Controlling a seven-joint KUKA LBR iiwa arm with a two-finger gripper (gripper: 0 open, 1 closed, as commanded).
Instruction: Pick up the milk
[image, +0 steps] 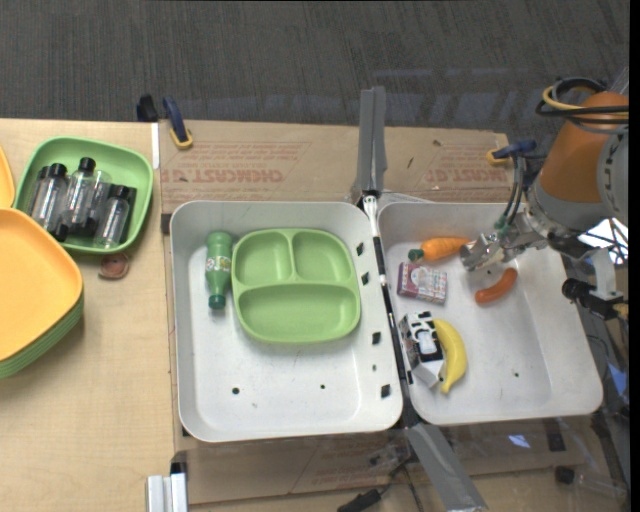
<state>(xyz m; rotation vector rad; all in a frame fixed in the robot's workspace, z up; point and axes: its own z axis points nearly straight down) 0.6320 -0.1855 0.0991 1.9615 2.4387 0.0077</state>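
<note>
The milk looks like the small black-and-white carton (425, 343) lying on its side at the left of the right bin (540, 390), touching a banana (453, 355). My gripper (485, 254) hangs over the back of that bin, between an orange carrot (441, 247) and a red sausage (496, 285). It is well behind the carton and to its right. Nothing is visibly held in it.
A pink box (423, 283) lies just behind the milk carton. The left bin (290, 400) holds a green divided plate (296, 283) and a green bottle (217, 267). On the bench at left are a green tray of bottles (85, 195) and stacked yellow plates (35, 290).
</note>
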